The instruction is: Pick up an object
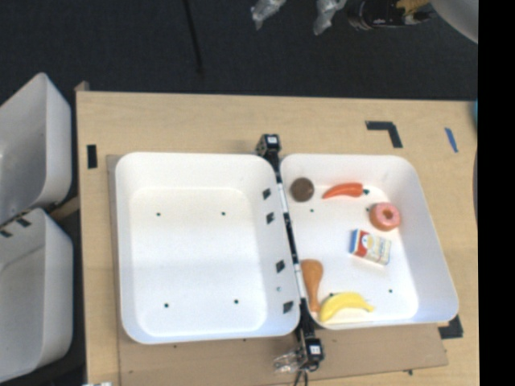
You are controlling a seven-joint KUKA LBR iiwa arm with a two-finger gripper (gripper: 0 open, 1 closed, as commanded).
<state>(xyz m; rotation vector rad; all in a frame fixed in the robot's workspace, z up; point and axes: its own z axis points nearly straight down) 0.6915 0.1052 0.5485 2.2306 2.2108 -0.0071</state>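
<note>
Right bin [418, 292], nearest edge: banana [346, 305], curved, prob. light plastic, smooth; grip across mid-body. Just beside it, brown drumstick-like piece [311, 278] vs. the divider, awkward access. Mid-bin: small carton [370, 247], flat-sided, stiff, best candidate; take across the short sides. Pink donut [385, 216] next, then orange pepper [344, 190] and brown disc [302, 189]. Left bin [129, 240] alongside. Far: tool [304, 2] high beyond the desk [201, 123], fingers apart, holding nothing.

No legible text on anything.
</note>
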